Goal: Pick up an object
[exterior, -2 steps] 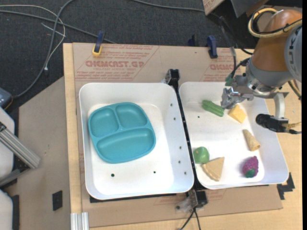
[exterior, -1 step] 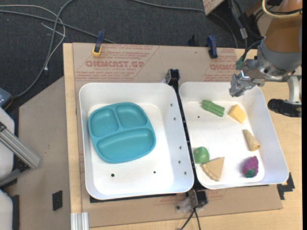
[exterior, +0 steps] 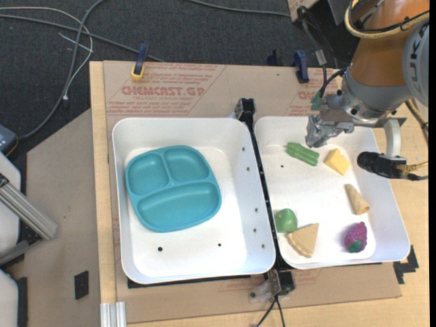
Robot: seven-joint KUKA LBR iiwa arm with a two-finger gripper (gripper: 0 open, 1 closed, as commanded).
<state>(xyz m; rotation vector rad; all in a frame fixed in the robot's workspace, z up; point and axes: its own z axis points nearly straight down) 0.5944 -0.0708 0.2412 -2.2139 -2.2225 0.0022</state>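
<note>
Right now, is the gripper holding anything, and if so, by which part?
Nothing is held. The gripper hangs over the right bin, just above the right end of the green bean pod, which lies flat on the bin floor.

Clearly a robotics lab, not a home. Cardboard-covered worktop point(exterior: 204, 87) fixed down with blue clamps point(exterior: 141, 60), two white bins point(exterior: 129, 251) set side by side, loose cables point(exterior: 75, 33) trailing over dark carpet point(exterior: 41, 80). Industrial grey-and-orange arm point(exterior: 385, 46) reaching over toy food point(exterior: 355, 237) rather than real groceries.
</note>
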